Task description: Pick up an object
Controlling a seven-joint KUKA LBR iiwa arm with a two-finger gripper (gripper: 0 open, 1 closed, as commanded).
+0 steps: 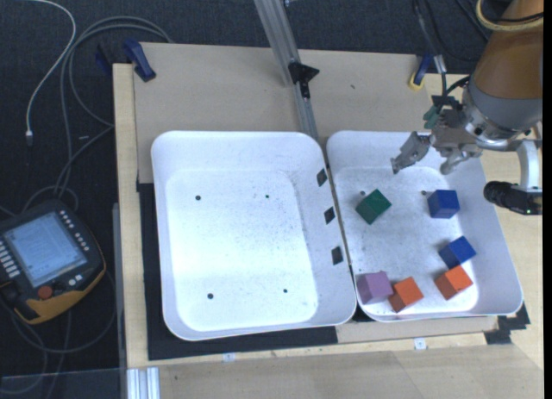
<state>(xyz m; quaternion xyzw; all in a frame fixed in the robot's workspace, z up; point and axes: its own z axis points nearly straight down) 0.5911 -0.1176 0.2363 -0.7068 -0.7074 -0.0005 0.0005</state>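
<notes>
The arm (509, 52) is reaching in from the right, its gripper (429, 157) hanging with fingers spread apart, holding nothing.

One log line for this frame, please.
hand: open, above right bin, holding nothing | blocks: green, two blue, two orange, purple, all in right bin | pick: not yet done

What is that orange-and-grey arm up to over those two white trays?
The arm is meant to pick up one of the small blocks. Its gripper hangs open above the right bin, holding nothing. In that bin lie a green block, two blue blocks, two orange blocks and a purple block. The left bin sits beside it.
</notes>
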